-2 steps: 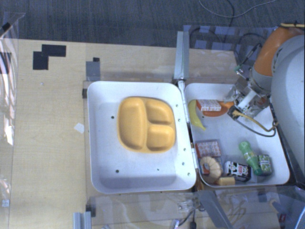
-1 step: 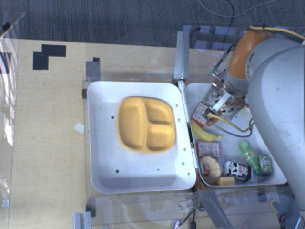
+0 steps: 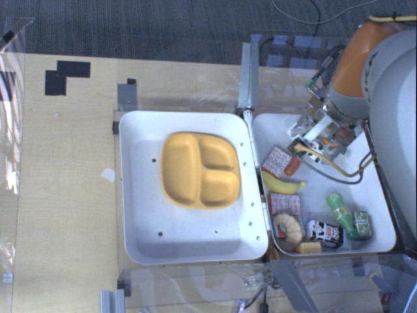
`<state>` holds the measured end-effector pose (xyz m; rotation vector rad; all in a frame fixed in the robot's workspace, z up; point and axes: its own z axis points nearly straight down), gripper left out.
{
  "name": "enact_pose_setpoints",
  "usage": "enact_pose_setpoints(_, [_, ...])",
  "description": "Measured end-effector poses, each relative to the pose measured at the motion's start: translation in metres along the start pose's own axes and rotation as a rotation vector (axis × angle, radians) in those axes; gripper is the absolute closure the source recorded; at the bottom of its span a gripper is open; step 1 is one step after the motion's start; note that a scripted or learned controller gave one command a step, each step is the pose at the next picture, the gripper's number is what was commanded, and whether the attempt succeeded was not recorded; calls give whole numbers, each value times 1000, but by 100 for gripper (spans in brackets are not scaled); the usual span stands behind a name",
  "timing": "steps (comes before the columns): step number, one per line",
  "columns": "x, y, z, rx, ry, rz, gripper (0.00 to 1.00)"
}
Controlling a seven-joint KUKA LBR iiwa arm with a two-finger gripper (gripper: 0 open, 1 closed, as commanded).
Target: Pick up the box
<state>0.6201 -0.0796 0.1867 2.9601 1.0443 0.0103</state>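
Note:
In the right bin (image 3: 378,175), a small red-and-white patterned box (image 3: 277,160) lies tilted near the left wall. A second, similar flat box (image 3: 285,205) sits lower down, below a banana (image 3: 281,183). A black-and-white carton (image 3: 324,233) lies near the front edge. My gripper (image 3: 319,139) hangs over the upper part of the right bin, up and to the right of the first box and apart from it. Nothing shows between its fingers.
A small red-orange item (image 3: 292,167) lies right beside the upper box. A bagel (image 3: 287,227), a yellow block (image 3: 308,246), a green bottle (image 3: 340,212) and a green can (image 3: 362,223) crowd the bin's front. The left bin (image 3: 140,240) holds a yellow compartment tray (image 3: 199,169).

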Motion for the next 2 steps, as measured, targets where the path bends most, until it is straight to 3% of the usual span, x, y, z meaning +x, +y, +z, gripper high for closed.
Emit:
enact_pose_setpoints(1, [-4,49,101,2,-2,56,0])
enact_pose_setpoints(2, [-18,-14,0,1,0,-3,0])
